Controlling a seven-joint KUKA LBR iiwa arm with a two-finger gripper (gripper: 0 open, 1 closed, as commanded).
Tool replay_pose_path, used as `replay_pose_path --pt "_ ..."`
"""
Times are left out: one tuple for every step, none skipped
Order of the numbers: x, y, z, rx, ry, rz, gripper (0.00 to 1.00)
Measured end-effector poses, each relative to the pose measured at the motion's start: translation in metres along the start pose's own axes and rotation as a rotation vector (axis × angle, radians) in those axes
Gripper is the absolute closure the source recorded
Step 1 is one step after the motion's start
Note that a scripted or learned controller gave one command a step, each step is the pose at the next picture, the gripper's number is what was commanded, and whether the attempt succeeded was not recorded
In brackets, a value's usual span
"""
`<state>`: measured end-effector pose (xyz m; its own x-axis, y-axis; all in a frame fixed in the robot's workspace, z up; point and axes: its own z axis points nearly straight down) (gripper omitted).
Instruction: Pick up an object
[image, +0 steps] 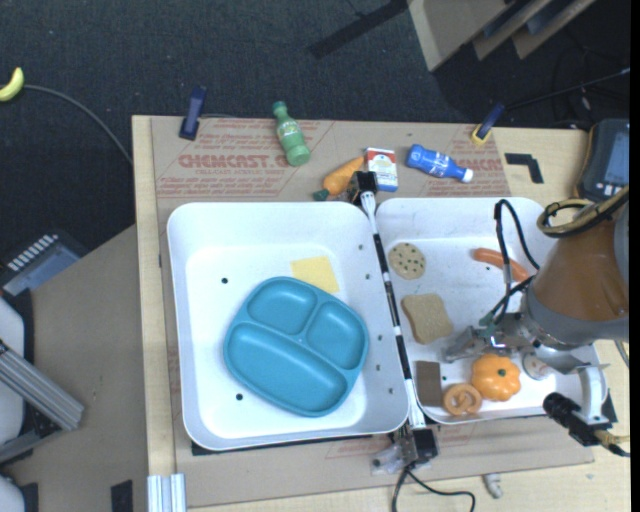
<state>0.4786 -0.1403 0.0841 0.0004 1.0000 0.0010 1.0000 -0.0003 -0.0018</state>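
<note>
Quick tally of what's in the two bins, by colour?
Blue: 1, the divided plate in the left bin
Yellow: 1, cheese slice
Brown/tan: 4, cookie, bread slice, brown block, pretzel, all in the right bin
Orange: 2, pumpkin, sausage
Total: 8

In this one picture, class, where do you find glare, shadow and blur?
Camera view: glare washes out the rims of the left bin; the blue plate casts a soft shadow on the bin floor; the orange pumpkin looks slightly soft, and the gripper beside it blurs.
</note>
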Motion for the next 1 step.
replay_pose_path --pt "-0.0587 0.0535 -0.088 -0.004 -0.003 0.0 0.0"
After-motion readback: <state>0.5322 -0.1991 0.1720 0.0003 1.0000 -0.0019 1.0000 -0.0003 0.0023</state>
